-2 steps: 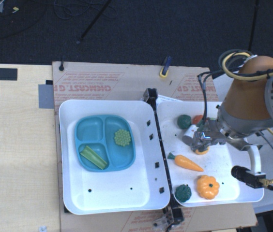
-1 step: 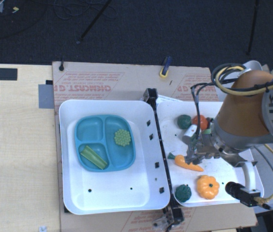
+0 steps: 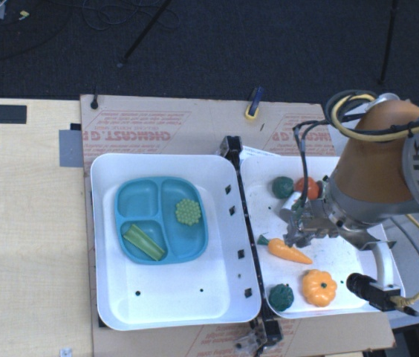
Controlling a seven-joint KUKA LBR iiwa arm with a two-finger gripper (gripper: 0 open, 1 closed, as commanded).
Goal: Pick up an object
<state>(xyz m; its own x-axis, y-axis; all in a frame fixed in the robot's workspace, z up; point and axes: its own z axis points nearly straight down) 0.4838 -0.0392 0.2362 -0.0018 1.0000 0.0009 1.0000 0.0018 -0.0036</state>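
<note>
You see a wooden table (image 3: 24, 222) against dark floor; carrot (image 3: 290, 252), orange, tapered; end effector (image 3: 299, 225) grip unclear.

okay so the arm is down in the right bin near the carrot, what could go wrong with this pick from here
1. The end effector sits just above the carrot, close to its leafy end; a grasp there may slip off or tip it.
2. The carrot lies near the divider between the bins, so a nudge could push it against that wall.
3. The red object and dark green object sit close under the arm and might get knocked.
</note>
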